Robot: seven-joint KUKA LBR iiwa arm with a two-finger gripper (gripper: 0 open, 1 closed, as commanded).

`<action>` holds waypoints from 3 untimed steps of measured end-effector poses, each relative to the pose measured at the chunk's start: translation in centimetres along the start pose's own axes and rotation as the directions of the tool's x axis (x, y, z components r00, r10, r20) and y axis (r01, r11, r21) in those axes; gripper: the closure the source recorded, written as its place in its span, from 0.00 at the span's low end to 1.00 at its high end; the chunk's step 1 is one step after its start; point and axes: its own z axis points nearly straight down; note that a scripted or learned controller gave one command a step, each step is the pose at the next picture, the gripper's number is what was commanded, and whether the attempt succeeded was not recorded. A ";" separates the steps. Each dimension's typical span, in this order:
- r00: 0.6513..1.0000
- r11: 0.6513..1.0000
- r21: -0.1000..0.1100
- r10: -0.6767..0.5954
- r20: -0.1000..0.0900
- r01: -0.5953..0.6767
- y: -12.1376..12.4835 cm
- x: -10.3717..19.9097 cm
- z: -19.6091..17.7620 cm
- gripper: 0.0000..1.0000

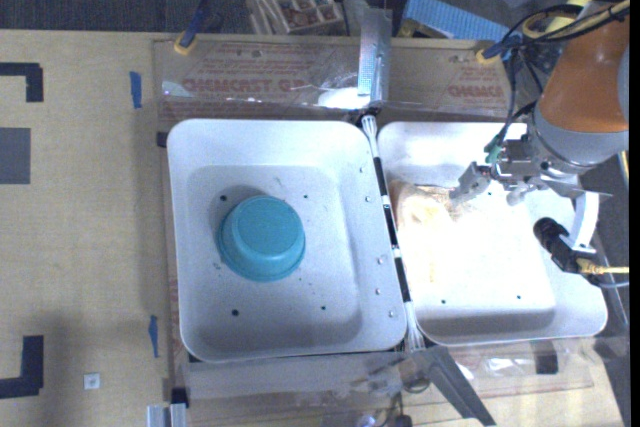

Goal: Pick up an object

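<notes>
A teal bowl [262, 236] is sitting upside down in the left bin [200, 150], left of centre, rim to the floor; being round, it is showing no long axis or heading. In the right bin [575, 315], near its back, the arm [590, 95] is hanging its gripper [470, 185] over a pale yellowish patch [425, 210]. Whether the gripper is open or closed cannot be told. Nothing is looking lifted; the pick appears to be wholly ahead.
</notes>
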 end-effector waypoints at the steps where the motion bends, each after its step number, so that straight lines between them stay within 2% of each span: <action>1: 0.998 0.998 -0.015 0.066 0.001 -0.066 2.7 0.6 10.0 0.00; 2: 0.997 0.997 -0.020 0.072 -0.001 -0.072 2.7 0.5 8.9 1.00; 3: 0.979 0.979 -0.004 -0.204 0.003 0.204 7.1 4.9 -4.9 1.00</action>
